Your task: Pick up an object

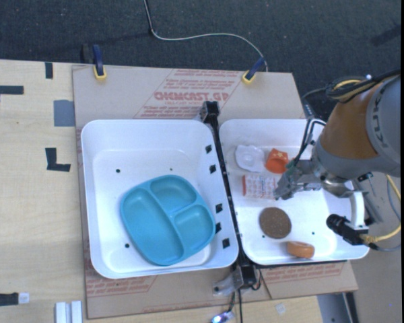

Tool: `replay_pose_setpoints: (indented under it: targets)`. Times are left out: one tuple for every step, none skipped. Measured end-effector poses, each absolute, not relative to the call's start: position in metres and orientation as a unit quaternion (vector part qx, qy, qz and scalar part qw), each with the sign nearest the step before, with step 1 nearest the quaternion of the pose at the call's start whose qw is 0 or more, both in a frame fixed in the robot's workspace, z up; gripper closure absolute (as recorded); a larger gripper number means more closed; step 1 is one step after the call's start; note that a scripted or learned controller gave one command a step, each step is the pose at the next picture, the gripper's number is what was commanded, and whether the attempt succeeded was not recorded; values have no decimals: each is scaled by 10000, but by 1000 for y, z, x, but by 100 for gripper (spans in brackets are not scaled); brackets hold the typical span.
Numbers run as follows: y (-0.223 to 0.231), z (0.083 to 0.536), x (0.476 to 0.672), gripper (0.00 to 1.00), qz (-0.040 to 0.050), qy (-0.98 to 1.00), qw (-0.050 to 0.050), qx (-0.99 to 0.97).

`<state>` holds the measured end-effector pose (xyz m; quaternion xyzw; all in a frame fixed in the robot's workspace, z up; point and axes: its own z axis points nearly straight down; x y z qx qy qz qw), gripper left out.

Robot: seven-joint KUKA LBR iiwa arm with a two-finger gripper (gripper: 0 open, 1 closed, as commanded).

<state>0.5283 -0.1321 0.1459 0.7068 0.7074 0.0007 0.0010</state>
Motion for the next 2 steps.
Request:
replay_pose_setpoints:
  targets:
    - [-135,190,535,100,8,7076,17,7066]
    - [-135,238,537,100,11,7078,20,7065]
